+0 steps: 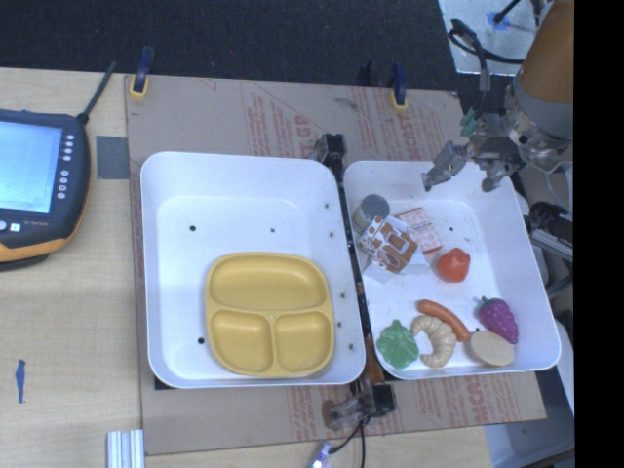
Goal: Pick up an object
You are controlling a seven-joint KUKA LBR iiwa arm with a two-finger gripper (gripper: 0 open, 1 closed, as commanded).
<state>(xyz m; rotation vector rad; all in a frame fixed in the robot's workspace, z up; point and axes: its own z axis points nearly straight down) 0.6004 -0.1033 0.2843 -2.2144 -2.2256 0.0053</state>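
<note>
While the arm (546, 57) reaches in from 3 o'clock, its gripper (466, 169) hangs over the 12 o'clock rim of the right bin (507, 261), fingers spread apart and grasping nothing. One finger points toward 8 o'clock, the other sits toward 3 o'clock of it.

The things to pick from all lie in this bin, on the 6 o'clock side of the gripper. Nearest are a grey round lid (373, 207) and a brown-and-white packet (388, 246), both toward 7 o'clock from the gripper, with a small red-printed card (421, 228) just beside the packet. A red tomato (452, 264) lies almost straight toward 6 o'clock. Along the bin's 6 o'clock wall, well apart from the gripper, sit a green leaf (397, 345), a pale croissant (435, 339), an orange sausage (444, 315), a tan slice (490, 349) and purple grapes (497, 318).

The left bin (175, 213) holds a yellow divided plate (270, 313). A tablet (39, 185) rests on the surface (58, 359) at 9 o'clock.
</note>
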